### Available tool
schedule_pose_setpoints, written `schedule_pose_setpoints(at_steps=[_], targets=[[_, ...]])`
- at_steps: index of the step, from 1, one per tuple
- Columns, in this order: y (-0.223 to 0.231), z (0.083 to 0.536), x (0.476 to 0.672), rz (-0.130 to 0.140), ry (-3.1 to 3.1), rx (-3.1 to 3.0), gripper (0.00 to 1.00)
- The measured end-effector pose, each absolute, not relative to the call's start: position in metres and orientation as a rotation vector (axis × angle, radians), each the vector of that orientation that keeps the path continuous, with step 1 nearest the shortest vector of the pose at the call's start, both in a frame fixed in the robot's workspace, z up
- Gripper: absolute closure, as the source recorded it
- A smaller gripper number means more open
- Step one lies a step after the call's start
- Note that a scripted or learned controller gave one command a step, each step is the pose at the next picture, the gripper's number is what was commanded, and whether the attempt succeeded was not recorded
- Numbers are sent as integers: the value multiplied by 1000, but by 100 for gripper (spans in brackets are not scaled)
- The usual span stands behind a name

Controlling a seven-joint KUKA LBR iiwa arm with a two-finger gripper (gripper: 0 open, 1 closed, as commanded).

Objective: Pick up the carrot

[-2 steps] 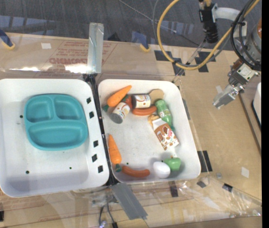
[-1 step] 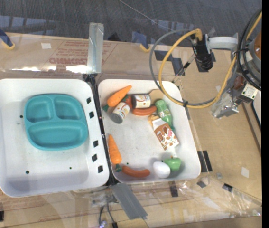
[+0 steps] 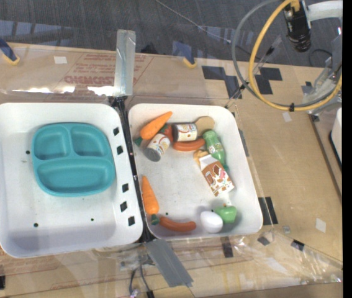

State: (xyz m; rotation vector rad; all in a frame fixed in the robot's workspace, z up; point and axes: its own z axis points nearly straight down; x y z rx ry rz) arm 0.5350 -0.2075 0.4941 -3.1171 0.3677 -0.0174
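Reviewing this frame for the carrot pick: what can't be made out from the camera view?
- Arm: cut off by the top right edge of the camera view, so the tool's state cannot be judged.
- Labels on the small can and carton: too small to read.
- Two carrots, upper carrot and lower carrot: which one is meant cannot be told.

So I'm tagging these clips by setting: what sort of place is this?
Probably a robotics lab bench, not a kitchen: two white bins taped onto cardboard, toy food like a carrot in one, a teal divided plate in the other, and looped yellow cable overhead.
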Motion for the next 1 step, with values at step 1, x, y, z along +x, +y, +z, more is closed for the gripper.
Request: schedule_pose_setpoints(at_steps=[1], targets=[[-210,492,492,-12,310,-3121,100]])
